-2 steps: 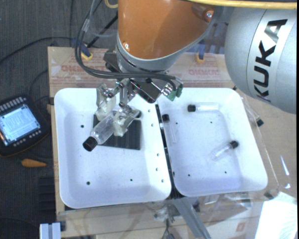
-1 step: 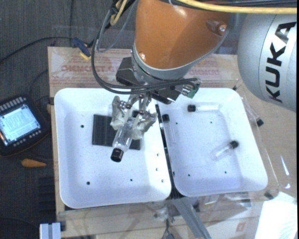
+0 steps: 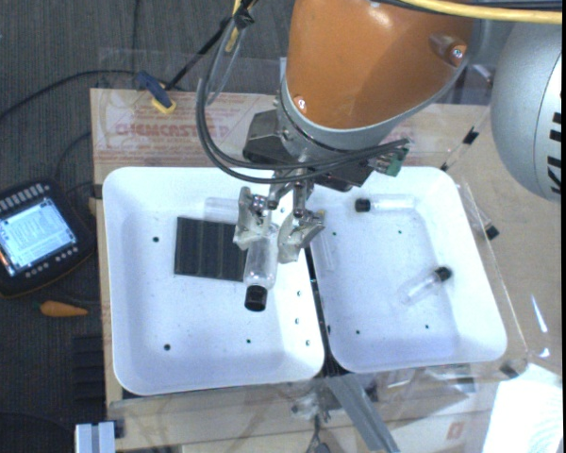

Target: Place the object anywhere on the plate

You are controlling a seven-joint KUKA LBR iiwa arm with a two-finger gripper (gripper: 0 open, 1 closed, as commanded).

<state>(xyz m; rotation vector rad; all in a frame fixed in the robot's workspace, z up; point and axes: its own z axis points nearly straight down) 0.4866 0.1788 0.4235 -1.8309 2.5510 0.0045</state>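
Vial (image 3: 258, 276), clear with a black cap, sits between the gripper (image 3: 272, 237) fingers; I read them as clamped on its upper body, cap end hanging down. It hangs over the left bin (image 3: 141, 347), just right of the dark plate (image 3: 208, 249). Risk I see: smooth round body, shallow hold, so it may slip or swing. Released from here, it would land beside the plate and roll.

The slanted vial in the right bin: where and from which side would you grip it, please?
Take the vial at its clear body mid-length, from above, closing across its slanted long axis: it lies flat, and its black cap is short.
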